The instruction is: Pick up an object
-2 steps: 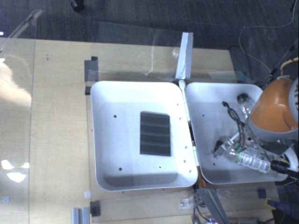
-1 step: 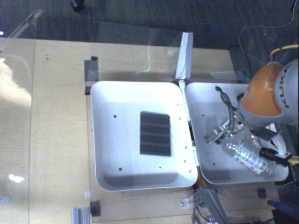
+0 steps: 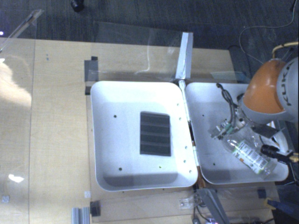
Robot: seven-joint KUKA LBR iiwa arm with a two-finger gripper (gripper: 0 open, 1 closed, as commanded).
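Where the right bin [image 3: 205,125] nears the camera, a clear plastic bottle [image 3: 250,157] lies on its side. Just beyond it the gripper [image 3: 225,130] hangs low, finger state unclear. Farther, the arm's orange band [image 3: 264,90] leans in over the bin's far corner.

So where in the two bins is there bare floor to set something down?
Left bin: bare floor rings the dark ribbed block, widest on its left. Right bin: the strip beside the divider is bare; its right side is crowded by the arm's gripper and a clear plastic bottle.
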